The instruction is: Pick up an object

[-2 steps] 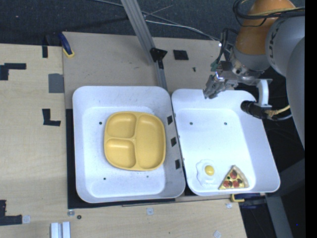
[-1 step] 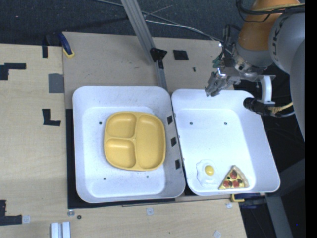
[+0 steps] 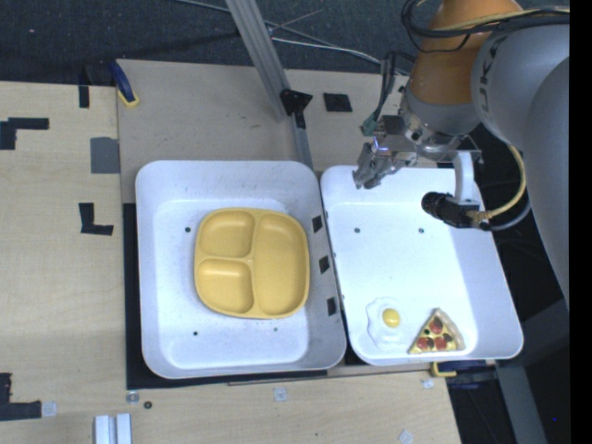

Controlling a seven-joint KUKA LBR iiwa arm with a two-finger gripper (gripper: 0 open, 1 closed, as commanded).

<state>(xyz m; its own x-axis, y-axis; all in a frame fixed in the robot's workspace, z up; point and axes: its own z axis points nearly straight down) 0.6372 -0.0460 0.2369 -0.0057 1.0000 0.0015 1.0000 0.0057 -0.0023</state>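
A yellow three-compartment plate [image 3: 252, 263] lies in the left bin [image 3: 166, 192]. In the right bin [image 3: 416, 248], near its front edge, rest a fried egg [image 3: 384, 320] and, just to its right, a pizza slice [image 3: 436, 333]. My gripper [image 3: 368, 178] hangs over the far left corner of the right bin, well away from both food items. Nothing shows between its tips.
A metal pole [image 3: 264, 49] slants up from the bench behind the bins. Black tape marks [image 3: 92, 218] and a grey patch sit on the bench at the left. The arm's body and a black cable [image 3: 453, 209] crowd the right bin's far right side.
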